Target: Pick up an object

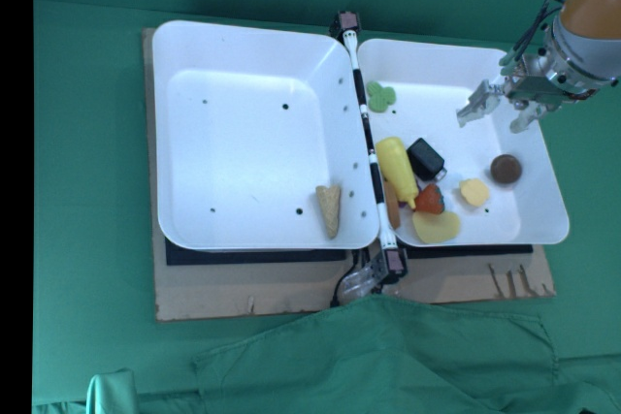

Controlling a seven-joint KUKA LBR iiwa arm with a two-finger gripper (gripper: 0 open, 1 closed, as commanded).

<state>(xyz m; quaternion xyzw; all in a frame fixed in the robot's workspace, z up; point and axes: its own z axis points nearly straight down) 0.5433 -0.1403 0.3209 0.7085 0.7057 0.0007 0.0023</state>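
Note:
My gripper [500,111] hangs over the right bin [543,226], above its back right part, with the two fingers [474,104] spread apart and nothing between them. Below it in the bin lie a brown round piece [506,170], a small yellow piece [474,192], a black block [426,158], a yellow bottle-shaped toy [397,169], a red piece [430,200], a pale yellow flat piece [437,227] and a green leafy piece [380,96]. A tan cone [329,208] lies in the left bin [194,44] near its front right corner.
The two bins share a raised divider [363,126] with clips at both ends. They rest on a cardboard sheet [243,301] over green cloth. A fold of green cloth [388,354] lies in front.

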